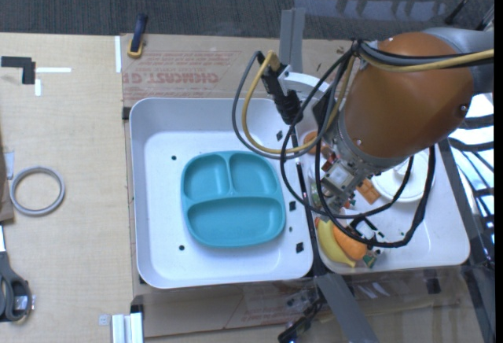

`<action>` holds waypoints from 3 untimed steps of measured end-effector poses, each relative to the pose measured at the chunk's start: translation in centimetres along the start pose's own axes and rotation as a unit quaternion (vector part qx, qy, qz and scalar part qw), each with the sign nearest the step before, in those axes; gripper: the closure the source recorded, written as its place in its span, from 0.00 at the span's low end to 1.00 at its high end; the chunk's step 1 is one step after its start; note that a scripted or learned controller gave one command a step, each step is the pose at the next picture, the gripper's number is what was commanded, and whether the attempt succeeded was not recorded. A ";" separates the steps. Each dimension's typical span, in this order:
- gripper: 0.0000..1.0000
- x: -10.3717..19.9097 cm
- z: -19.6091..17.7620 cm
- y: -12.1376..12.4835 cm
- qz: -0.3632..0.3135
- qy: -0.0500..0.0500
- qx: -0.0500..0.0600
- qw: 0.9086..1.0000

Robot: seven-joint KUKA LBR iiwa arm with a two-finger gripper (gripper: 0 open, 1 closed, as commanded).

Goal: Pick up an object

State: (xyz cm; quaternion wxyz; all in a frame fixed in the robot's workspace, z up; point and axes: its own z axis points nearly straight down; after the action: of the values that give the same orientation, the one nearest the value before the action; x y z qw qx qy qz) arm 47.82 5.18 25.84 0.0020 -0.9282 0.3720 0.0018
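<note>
At four o'clock, low in the right bin [440,251], the arm [405,94] hides its jaws, state untellable, reaching toward the banana [330,243]; next, a secure pinch.

- The left bin [149,200] holds a divided plate [233,200], lying near its middle.
- The right bin [440,243] sits just beside it, their inner walls touching.
- The arm [405,94] hangs over the right bin, covering its far-left part.
- A banana [330,243] and a carrot [350,244] lie together at the right bin's near-left corner.
- A tape ring [36,190] lies on the bench [63,271], well left of both bins.
</note>
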 end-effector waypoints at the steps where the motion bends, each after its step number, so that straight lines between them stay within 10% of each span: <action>1: 1.00 0.6 -1.6 -0.2 -0.204 -0.001 0.000 0.979; 2: 1.00 3.0 -7.3 0.4 -0.275 -0.001 0.000 0.962; 3: 1.00 -1.7 1.6 -3.6 -0.276 -0.002 -0.002 0.961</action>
State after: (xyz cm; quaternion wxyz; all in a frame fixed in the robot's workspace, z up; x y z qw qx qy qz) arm 49.11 8.96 24.27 0.0014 -0.9948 0.1014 0.0035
